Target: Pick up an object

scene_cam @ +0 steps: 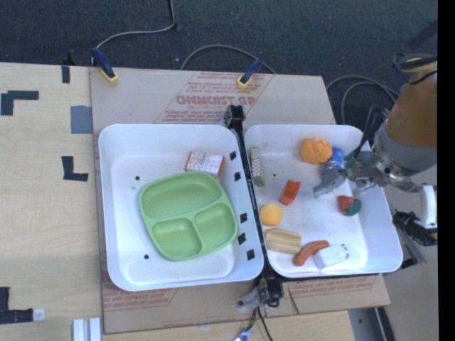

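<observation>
My gripper (343, 183) hangs over the right side of the right bin (370, 261), with its fingers spread and nothing between them. One grey finger (328, 185) points left toward a red block (290, 191). A red and green toy (349, 205) lies just below the gripper. A blue object (334, 159) and a lumpy orange toy (315, 150) sit just above and left of it. An orange ball (271, 214), a bun (283, 241), a sausage (311, 252) and a white block (330, 256) lie nearer the front.
The left bin (117, 190) holds a green divided plate (188, 215) and a pink box (205, 163). A small patterned strip (254, 163) lies by the right bin's left wall. Cables run behind the bins, and clamps (249, 75) hold the cardboard.
</observation>
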You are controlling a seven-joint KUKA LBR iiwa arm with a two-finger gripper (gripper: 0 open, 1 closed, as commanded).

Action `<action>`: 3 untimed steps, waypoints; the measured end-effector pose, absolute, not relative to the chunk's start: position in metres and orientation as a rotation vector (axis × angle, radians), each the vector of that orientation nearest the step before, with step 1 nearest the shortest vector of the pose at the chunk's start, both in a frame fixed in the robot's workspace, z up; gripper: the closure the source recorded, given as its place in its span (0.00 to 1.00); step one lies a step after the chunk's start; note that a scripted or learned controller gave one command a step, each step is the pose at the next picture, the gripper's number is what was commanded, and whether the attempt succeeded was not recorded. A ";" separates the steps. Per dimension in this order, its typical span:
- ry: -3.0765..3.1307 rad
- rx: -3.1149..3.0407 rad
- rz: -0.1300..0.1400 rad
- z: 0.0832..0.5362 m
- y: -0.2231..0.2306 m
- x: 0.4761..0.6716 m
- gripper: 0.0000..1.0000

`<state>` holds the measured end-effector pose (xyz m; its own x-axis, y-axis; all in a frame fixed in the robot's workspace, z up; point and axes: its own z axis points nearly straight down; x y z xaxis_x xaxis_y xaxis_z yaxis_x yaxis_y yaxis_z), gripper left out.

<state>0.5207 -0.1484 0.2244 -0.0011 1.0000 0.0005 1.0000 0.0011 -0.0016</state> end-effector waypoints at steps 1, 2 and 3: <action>-2.221 -2.216 0.004 0.127 -0.104 0.578 0.00; -2.224 -2.221 -0.001 0.086 -0.107 0.579 0.00; -2.227 -2.224 0.000 0.096 -0.108 0.580 1.00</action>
<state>0.5798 -0.1083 0.0960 -0.0015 1.0000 -0.0039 1.0000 0.0015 0.0037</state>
